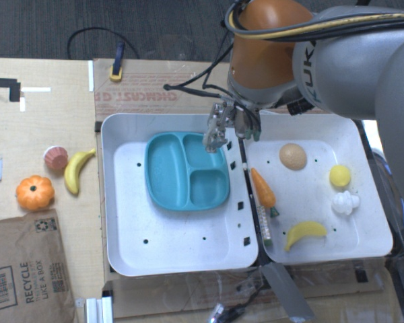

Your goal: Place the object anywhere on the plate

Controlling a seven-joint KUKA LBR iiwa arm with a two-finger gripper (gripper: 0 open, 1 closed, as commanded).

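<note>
A teal divided plate (186, 171) lies in the left white bin (128, 227). My gripper (217, 134) hangs over the plate's upper right corner, near the wall between the two bins, and I see nothing in it. In the right bin (374, 237) lie an orange carrot (262, 188), a tan egg (293, 156), a yellow lemon (339, 175), a small white lumpy item (345, 202) and a yellow banana (305, 233). The carrot is the closest of these to the gripper, just below and to its right.
The grey arm with its orange band (269, 25) crosses above the right bin's back edge. On the bench left of the bins sit a small pumpkin (35, 192), a second banana (77, 170), a pink cupcake-like item (55, 158) and a paper bag (20, 268).
</note>
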